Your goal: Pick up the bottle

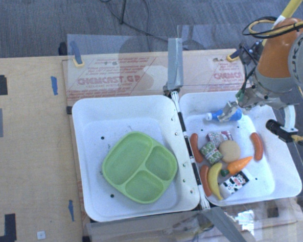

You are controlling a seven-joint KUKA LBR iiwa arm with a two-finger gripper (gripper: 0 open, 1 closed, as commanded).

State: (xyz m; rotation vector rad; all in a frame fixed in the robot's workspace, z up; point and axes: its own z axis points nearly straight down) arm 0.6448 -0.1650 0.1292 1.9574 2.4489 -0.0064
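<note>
**Jaws at the bottle in the right bin**

Camera view: the gripper [231,109] is down at the far end of the right bin [288,181], its jaws closed around the blue bottle [224,115], which lies on its side with the white cap pointing away from the arm. Nearer the camera than the jaws lie a sausage [257,145], a carrot [239,164] and a banana [214,178]. Well to the side of the jaws, the left bin [90,116] holds a green divided plate [139,167].

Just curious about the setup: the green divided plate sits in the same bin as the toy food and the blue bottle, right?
Not quite. The camera view shows the green divided plate alone in the left bin; the toy food and blue bottle lie in the right bin.
</note>
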